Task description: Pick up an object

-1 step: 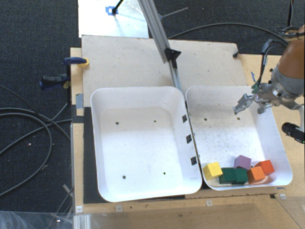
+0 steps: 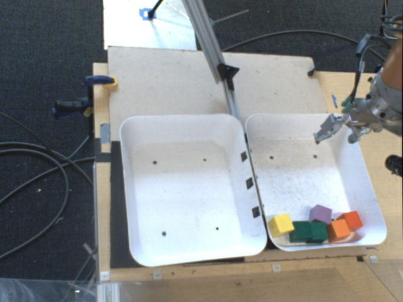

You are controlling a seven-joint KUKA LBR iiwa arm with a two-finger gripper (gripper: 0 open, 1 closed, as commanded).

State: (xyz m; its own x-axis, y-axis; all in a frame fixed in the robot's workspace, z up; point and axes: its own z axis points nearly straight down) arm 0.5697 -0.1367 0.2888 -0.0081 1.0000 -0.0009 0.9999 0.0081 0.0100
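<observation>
Here we hover over the right bin's (image 2: 296,168) upper right edge, our hand (image 2: 338,129) spread wide and carrying nothing. The blocks sit clustered in that bin's near corner: yellow (image 2: 281,224), green (image 2: 308,231), purple (image 2: 320,214), orange (image 2: 339,229), red (image 2: 352,220). We judge this the approach; next we must travel toward them and descend.

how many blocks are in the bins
5, all huddled at the near edge of the right bin: yellow block leftmost, green block beside it, purple block behind, orange block, red-orange block rightmost. Others could hide behind them.
</observation>
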